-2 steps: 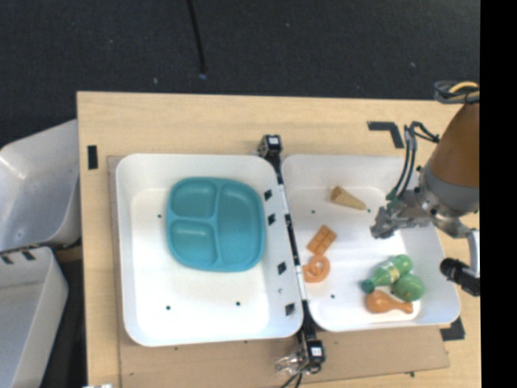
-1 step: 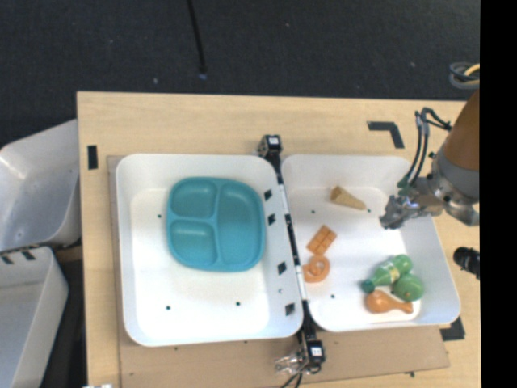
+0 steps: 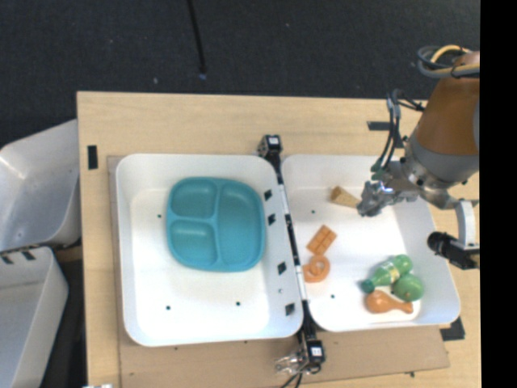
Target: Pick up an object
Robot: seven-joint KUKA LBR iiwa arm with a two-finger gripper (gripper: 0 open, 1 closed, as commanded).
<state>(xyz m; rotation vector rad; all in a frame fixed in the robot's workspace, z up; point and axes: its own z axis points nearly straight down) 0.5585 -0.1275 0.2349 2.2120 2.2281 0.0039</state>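
- Here you see the gripper [image 3: 370,204] low in the right bin [image 3: 355,314], just beside the tan wedge [image 3: 345,196].
- You cannot tell how the tool stands.
- The orange waffle block [image 3: 321,239], orange ring [image 3: 317,269] and green toy [image 3: 393,275] lie apart from it.
- The teal plate [image 3: 216,222] sits in the left bin [image 3: 145,314].

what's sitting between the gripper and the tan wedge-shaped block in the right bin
Nothing visible. The gripper is just right of the tan wedge-shaped block with bare white bin floor between them. The orange waffle piece and orange ring lie lower, off that line.
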